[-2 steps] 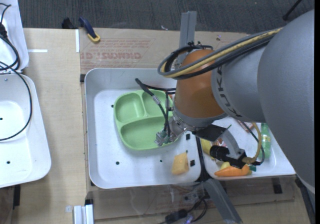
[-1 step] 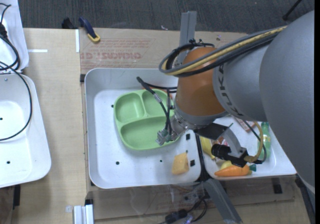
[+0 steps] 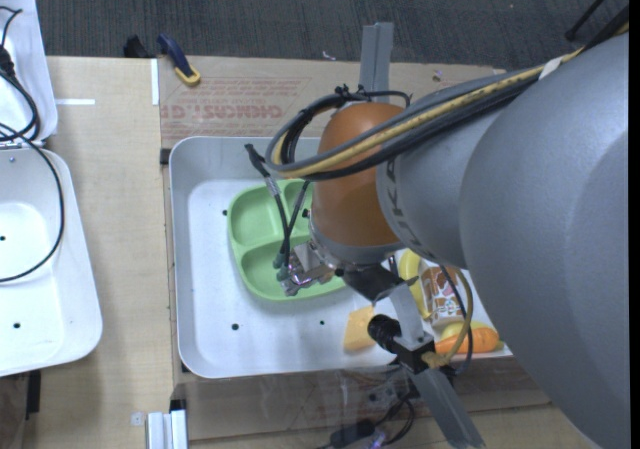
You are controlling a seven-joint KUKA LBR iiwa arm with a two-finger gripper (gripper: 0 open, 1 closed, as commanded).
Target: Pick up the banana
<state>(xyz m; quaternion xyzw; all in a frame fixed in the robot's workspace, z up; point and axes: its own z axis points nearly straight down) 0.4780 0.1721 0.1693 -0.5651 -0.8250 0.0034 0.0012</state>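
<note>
Arm (image 3: 480,197) reached deep into the right bin (image 3: 205,267), its bulk covering much of the contents. Hand (image 3: 296,277) sat low over the green divided plate (image 3: 255,237); could not tell how it stood, nor anything in its grasp. Banana not identified with certainty: yellow pieces (image 3: 360,329) lay near the bin's front edge, partly hidden, beside an orange item (image 3: 478,339) and a packet (image 3: 441,295). Judged the pick not yet done; locating, grasping and lifting all remained
</note>
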